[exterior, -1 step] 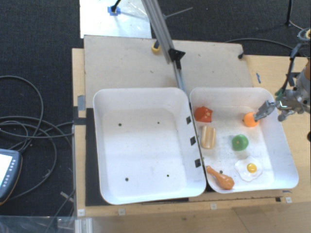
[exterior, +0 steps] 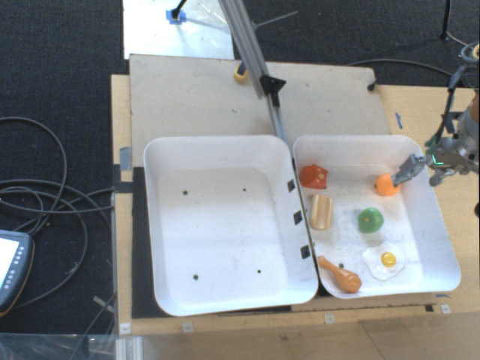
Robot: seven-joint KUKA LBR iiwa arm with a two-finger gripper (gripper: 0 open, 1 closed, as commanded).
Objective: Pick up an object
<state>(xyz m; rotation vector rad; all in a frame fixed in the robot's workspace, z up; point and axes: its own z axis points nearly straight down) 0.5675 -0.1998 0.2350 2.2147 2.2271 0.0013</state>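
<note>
The right bin [exterior: 439, 235] holds several toy foods. Among them are a red piece [exterior: 314, 176], a tan cylinder [exterior: 321, 211], a green round item [exterior: 370, 220], an orange ball [exterior: 385, 185], a fried egg [exterior: 384, 261] and an orange carrot-like piece [exterior: 340, 274]. My gripper [exterior: 409, 172] reaches in over the bin's right wall. Its tip is just right of the orange ball, very close to it or touching it. Nothing is visibly lifted.
The left bin [exterior: 161, 223] sits beside the right one, with a divider wall [exterior: 298, 216] where they meet. A slanted grey pole [exterior: 247, 40] crosses above the back of the bench. Cables and a handheld pendant [exterior: 11, 265] lie on the floor to the left.
</note>
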